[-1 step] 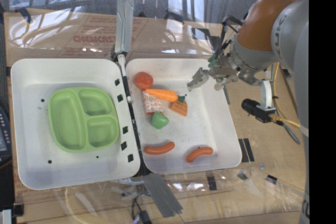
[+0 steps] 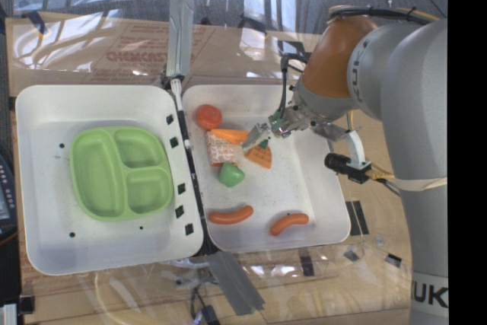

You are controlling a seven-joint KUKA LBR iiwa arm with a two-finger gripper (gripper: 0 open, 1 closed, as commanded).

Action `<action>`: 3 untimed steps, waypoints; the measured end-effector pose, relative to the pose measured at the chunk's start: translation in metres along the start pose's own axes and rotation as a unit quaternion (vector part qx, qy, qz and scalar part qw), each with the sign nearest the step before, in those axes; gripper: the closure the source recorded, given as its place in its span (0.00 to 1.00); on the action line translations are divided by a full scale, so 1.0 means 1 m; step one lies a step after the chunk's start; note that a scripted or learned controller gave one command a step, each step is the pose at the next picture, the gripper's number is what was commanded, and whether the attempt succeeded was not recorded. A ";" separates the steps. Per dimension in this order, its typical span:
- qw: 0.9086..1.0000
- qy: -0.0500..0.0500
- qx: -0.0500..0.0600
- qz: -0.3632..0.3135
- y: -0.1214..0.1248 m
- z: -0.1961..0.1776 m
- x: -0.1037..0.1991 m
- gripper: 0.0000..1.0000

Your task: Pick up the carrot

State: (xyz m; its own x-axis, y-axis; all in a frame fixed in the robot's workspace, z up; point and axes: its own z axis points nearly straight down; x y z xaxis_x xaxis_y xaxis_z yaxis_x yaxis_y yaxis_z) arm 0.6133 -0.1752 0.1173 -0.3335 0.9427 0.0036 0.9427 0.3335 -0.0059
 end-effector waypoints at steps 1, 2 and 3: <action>0.999 -0.002 -0.002 0.036 0.037 0.025 0.024 0.00; 0.976 -0.003 -0.002 0.219 0.063 0.025 0.049 0.00; 0.983 -0.001 -0.002 0.186 0.045 0.026 -0.003 0.00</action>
